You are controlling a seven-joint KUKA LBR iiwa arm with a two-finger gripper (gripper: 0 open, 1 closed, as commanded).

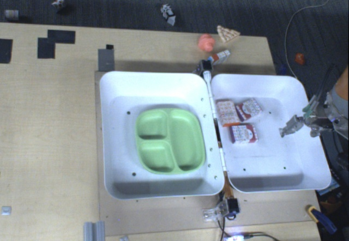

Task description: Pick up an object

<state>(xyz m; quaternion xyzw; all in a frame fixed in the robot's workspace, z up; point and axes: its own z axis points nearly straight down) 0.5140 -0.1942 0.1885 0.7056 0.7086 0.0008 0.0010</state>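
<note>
As you scan from the left, the wooden worktop (49,125) has a few dark patches along its far edge, then comes the left white bin (117,180) with a green divided tray (170,140) sitting flat in the middle of it, three compartments visible. Just right of that, touching along the shared rim, is the right bin (272,177). In its far-left part are a few small flat packets (238,120), reddish and white, lying close together, one nearer packet just beside the two farther ones. I can't make out what's printed on them.

Further right, the pincer (289,128) hangs over the right side of that bin, pointing left toward the packets but clearly apart from them, nothing between its fingers. They look slightly spread, though it's small and blurry. The arm (332,109) comes in from the right edge, low and roughly level.

Beyond the bins on the far side of the worktop sit a pink ball (206,42) and a triangular slice-shaped thing (228,33).
</note>
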